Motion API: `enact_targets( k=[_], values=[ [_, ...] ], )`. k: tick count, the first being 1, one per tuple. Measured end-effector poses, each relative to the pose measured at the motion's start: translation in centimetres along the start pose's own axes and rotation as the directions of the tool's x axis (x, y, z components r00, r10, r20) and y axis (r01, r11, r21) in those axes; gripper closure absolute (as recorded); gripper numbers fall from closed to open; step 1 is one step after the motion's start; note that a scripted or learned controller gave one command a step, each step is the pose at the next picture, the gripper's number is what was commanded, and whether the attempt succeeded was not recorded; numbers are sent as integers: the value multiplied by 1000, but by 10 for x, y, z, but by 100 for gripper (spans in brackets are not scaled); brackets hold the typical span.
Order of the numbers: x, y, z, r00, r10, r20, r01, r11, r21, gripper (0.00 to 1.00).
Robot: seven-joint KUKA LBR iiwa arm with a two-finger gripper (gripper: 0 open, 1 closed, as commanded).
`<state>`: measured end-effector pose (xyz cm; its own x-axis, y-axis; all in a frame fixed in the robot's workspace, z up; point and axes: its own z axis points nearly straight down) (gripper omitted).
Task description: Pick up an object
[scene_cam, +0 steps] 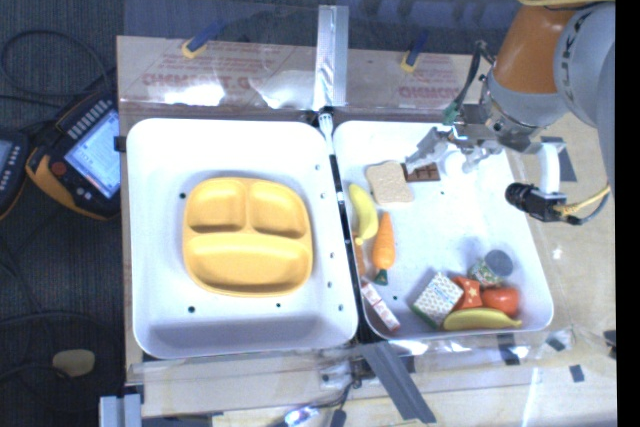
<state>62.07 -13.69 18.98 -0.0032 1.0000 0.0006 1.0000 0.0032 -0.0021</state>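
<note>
My gripper (432, 155) sits in the upper part of the right bin (520, 215), right of frame center, fingers spread wide with nothing seen between them, its tip just above a small dark brown block (422, 173) beside the tan bread slice (388, 182). Other pickable items: 1 banana (361, 211) and 1 carrot (383, 242) along the bin's left wall, and 1 checkered cube (437, 295), 1 tomato (501, 299) and a 2nd banana (482, 319) at lower right. The left bin (160, 150) holds 1 yellow divided tray (247, 235).
</note>
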Motion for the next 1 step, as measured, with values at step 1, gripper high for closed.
enact_targets(
  k=[1],
  values=[
    [37,4,101,1000,17,5,-17,1000,-12,0]
  ],
)
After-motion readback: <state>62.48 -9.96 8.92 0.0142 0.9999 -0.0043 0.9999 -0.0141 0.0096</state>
